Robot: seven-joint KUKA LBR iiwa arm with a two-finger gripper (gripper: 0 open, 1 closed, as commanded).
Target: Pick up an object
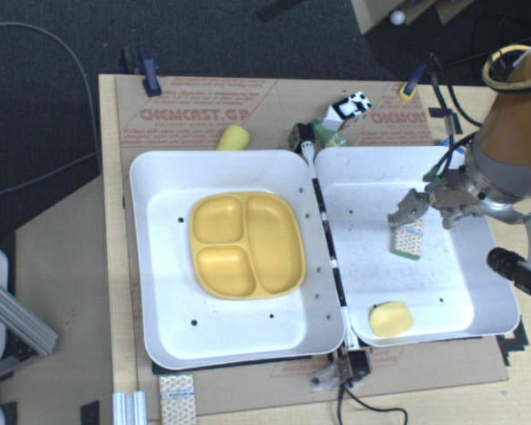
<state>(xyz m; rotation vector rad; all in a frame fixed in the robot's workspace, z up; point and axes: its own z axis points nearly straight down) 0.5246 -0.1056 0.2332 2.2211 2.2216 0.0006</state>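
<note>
My gripper [429,212] hangs over the right bin [478,312], in its upper right part, with its two fingers spread open. A small patterned packet [409,238] with a green edge lies just below the left finger [406,209]. The packet is not between the fingers, and I cannot tell whether that finger touches it. A pale yellow rounded object [390,318] rests near the front edge of the right bin, well clear of the gripper. A yellow divided plate [248,244] sits in the middle of the left bin [159,193].
On the bench behind the bins lie a small yellow object [234,137] and a black, white and green item [341,118]. A blue clamp [148,72] grips the back left edge. A patterned packet [177,397] lies at the front. A black hinge [327,246] divides the bins.
</note>
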